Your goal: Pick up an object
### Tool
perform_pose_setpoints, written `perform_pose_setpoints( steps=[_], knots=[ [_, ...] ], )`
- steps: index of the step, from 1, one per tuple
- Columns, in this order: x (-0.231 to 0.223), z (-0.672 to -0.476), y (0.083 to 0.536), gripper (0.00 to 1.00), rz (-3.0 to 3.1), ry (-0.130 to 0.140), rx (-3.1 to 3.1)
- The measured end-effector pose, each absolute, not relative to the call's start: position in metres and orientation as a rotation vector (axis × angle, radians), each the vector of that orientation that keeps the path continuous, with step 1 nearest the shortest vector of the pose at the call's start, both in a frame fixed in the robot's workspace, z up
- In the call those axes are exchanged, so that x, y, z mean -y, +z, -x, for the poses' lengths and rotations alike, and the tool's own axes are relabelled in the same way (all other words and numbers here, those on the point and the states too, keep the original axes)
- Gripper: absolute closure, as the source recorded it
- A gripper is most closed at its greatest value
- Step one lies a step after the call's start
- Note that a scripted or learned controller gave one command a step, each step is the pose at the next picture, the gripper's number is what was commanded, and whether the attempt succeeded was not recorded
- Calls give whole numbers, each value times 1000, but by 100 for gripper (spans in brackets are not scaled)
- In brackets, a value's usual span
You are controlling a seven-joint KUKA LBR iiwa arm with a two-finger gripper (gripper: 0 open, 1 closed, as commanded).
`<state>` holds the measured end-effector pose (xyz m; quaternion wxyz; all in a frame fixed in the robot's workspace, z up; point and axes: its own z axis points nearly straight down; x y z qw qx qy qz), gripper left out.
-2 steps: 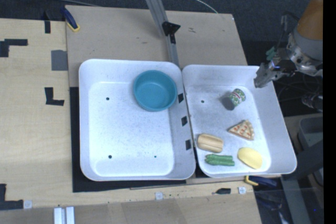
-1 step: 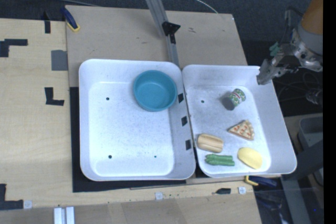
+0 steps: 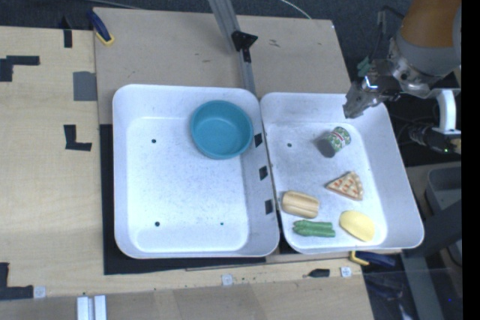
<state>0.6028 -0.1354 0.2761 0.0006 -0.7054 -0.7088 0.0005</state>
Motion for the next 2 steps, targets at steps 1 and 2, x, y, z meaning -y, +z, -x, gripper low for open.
perform_pose_setpoints(
  steps=[1,2],
  knots=[
    [77,-610,274,100,2213,0,2228],
    [20,-619,272,100,2213,0,2228]
  ],
)
